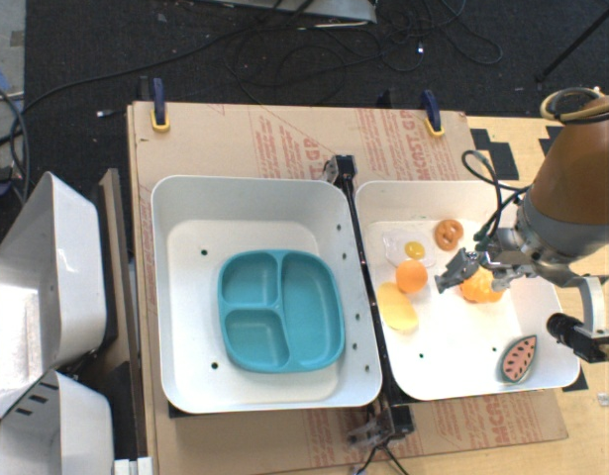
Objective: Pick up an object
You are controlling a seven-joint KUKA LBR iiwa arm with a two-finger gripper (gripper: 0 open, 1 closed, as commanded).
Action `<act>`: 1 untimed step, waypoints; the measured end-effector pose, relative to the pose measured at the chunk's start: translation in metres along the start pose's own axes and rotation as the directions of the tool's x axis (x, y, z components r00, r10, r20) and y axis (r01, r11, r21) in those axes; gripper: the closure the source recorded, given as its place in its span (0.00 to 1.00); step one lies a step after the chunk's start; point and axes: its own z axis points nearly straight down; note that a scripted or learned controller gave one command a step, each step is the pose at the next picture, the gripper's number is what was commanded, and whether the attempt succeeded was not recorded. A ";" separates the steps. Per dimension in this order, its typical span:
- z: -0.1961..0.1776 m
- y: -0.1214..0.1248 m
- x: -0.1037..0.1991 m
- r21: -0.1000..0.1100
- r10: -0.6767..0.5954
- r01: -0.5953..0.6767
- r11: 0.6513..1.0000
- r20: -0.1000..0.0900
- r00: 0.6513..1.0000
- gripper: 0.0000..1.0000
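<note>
Over the right bin [453,389], approx. centre, hangs the gripper [456,271]: dark metal, angular, coming off a grey wrist w/ a broad orange band above it. Cannot tell how the gripper is set; dark parts merge from this angle. No item seen clamped in it.

Just beside the gripper, on its right, partly under the wrist: orange rounded object [480,287], glossy, plastic look. To the gripper's left, close by: small orange ball [411,277], smooth, round. Below-left of that, touching or nearly so: yellow oval piece [397,311], lemon-like, matte. Above the ball: small yellow round bit [415,250]. Up from the gripper: brown ring, doughnut-shaped [448,233], w/ a centre hole. Well apart, at the bin's near-right corner: flat oval slice [518,358], pinkish-red face w/ dark specks, grey-green rim. All lie on the bin floor, which is smooth white plastic w/ rounded corners.

Left bin [175,295], same make, shallow, holds a teal divided plate [281,311]: rounded rectangle, three compartments, smooth plastic. It lies flat at approx. centre.

Both bins sit side by side, touching, on a brown cardboard sheet [284,137] w/ red print, held at its far edge by two yellow-and-blue clamps [159,107]. Dark carpet and black cables [284,47] lie beyond.
</note>
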 end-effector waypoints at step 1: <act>-0.007 0.003 0.000 -0.014 -0.003 0.003 1.000 0.002 1.000 0.00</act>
